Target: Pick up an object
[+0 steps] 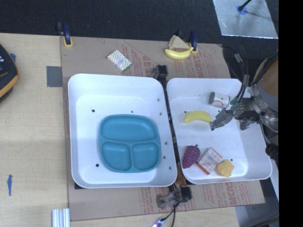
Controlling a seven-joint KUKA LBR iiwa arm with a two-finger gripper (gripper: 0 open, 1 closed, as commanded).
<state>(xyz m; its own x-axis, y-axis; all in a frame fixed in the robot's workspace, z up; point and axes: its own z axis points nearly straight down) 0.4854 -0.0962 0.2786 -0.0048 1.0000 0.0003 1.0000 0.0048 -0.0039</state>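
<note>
Yellow banana (197,117) lying flat in the right bin (246,174), toward its left-centre, long axis running left to right, just left of the gripper (218,122) and apart from it. Gripper hanging over the middle of that bin, dark fingers angled down and to the left, tip close beside the banana's right end; nothing seen between the fingers, and open or closed impossible to tell from this slant. Grey arm (260,110) reaching in from the right, across the bin's right wall. Farther back in the same bin, a small grey-and-white cylinder (218,99) on its side, just beyond the gripper. Along the near edge, a purple bunch of grapes (190,155), then a red-and-white packet (209,159) beside it to the right, then a yellow blocky toy (225,167) touching or nearly touching the packet. In the left bin (83,91), a teal divided plate (129,142) with three compartments, set near the middle. Beyond the bins on the brown board (142,51), a second banana (178,54) with a sandwich-like piece (179,42) behind it, and a small patterned square packet (119,60) farther left. At the far left edge of the bench, part of a yellow-and-black device (7,74).
</note>
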